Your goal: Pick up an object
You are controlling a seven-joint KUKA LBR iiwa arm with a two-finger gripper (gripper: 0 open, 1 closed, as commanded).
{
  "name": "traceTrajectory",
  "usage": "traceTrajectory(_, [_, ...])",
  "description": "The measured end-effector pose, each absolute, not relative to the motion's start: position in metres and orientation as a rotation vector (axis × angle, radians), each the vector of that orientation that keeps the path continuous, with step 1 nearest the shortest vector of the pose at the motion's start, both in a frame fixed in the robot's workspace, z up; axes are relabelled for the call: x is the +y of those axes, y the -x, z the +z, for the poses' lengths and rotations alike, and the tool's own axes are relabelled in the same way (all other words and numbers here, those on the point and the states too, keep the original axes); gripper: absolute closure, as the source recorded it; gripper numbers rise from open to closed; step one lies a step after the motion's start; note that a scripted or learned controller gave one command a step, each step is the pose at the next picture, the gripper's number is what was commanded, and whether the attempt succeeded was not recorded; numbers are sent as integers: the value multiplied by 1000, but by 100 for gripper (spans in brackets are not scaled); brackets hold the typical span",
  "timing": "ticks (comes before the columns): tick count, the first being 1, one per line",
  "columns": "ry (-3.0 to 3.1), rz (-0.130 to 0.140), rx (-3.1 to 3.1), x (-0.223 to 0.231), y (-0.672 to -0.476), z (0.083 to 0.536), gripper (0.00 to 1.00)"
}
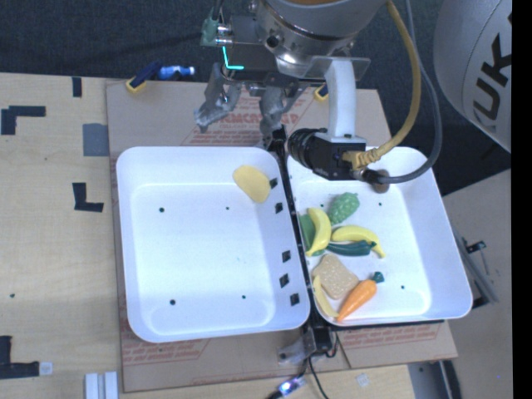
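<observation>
My gripper (246, 116) hangs spread and empty above the left bin's (133, 223) far rim; I judge the next move is descending onto the yellow piece (252, 182).

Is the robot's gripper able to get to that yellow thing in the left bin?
Probably yes. The yellow thing lies alone in the left bin, nothing covering it, and the gripper hangs just beyond the bin's far rim.

Yellow lump (253, 183) in left bin (141, 223), toy food (342, 256) in right bin (432, 248)
</observation>
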State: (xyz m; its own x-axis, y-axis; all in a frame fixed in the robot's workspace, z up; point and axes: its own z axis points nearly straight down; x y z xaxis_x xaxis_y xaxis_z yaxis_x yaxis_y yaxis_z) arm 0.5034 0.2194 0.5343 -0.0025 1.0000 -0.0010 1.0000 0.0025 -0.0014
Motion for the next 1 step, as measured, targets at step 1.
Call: traceTrajectory(1, [2216, 3, -2227, 220, -504, 545, 100])
